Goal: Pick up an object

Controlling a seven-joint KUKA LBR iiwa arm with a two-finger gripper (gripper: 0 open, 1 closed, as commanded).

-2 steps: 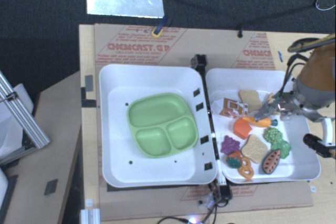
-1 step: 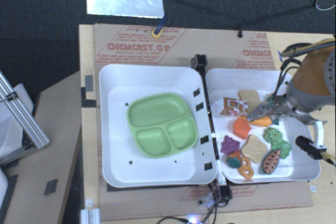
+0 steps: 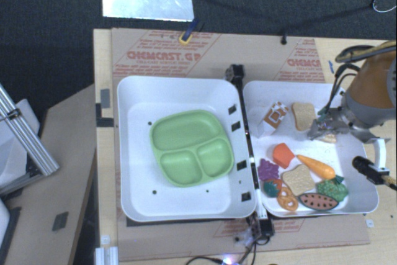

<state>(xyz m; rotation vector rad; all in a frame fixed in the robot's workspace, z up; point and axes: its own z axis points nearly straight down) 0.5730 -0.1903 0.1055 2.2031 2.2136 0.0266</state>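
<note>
Nearest the camera, along the near wall of the right bin (image 3: 372,198), lie a pretzel (image 3: 286,197), a watermelon slice (image 3: 317,201) and a green broccoli piece (image 3: 332,188).

Going left to right: the left bin (image 3: 133,133) holds a green divided plate (image 3: 191,147) with three compartments, lying flat near its middle. A row of black clips runs down the seam where the two bins meet.

In the right bin, a purple grape bunch (image 3: 268,169) sits at the left side, with a small teal piece (image 3: 272,186) just nearer. An orange block (image 3: 283,154) lies just right of the grapes. A slice of toast (image 3: 298,179) lies nearer, beside the pretzel. A carrot (image 3: 316,165) lies at a slant right of the block. At the far side sit a small brown-and-white packet (image 3: 275,115) and a second bread slice (image 3: 303,115).

The gripper (image 3: 325,128) is low over the right bin's far right part, just right of that bread slice. Whether its fingers are apart or together cannot be told, and nothing is seen between them.
</note>
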